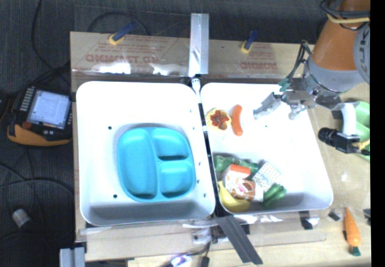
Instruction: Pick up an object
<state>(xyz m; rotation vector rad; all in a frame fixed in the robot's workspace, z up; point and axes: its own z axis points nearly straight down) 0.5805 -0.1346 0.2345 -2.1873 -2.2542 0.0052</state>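
Note:
My gripper [278, 110] hangs over the back right part of the right bin [301, 157], open, with nothing between its fingers. An orange sausage-shaped toy [237, 119] and a yellow and red flower-like piece [218, 118] lie to its left, near the divider. At the bin's front left is a pile: a yellow banana [230, 199], a red and white packet [243, 186], a white checked packet [267, 173] and green pieces [274, 192].
The left bin [96, 139] holds a blue divided tray [157, 162]. An orange carrot toy [352, 230] lies on the bench outside the right bin. A handheld screen device [42, 112] sits on the floor at the left.

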